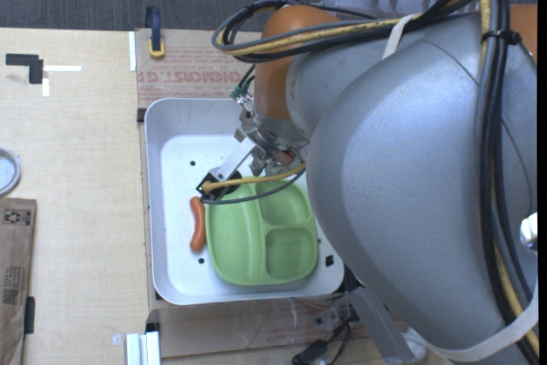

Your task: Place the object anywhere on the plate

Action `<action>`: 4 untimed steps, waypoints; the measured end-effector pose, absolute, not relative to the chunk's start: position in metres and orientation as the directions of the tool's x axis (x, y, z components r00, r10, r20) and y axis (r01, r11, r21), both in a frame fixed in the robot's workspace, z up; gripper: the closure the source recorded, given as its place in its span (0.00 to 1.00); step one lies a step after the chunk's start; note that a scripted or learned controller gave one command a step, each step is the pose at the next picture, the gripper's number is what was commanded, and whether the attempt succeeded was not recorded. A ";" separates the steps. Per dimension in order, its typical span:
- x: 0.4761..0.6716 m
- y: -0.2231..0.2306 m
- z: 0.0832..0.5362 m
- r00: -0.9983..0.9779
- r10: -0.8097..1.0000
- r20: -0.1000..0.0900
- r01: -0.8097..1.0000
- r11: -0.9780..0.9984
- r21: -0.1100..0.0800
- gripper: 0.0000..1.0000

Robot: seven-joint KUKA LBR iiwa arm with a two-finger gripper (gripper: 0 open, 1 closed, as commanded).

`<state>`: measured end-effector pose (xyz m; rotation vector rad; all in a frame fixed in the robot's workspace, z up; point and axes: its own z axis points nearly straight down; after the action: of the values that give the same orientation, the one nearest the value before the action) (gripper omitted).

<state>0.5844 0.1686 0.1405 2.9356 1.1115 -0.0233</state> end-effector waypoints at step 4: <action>0.555 0.171 0.228 0.694 0.720 -0.006 0.720 -0.694 -0.001 0.00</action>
<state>0.5546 0.1710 0.2283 2.8901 1.2286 -0.0102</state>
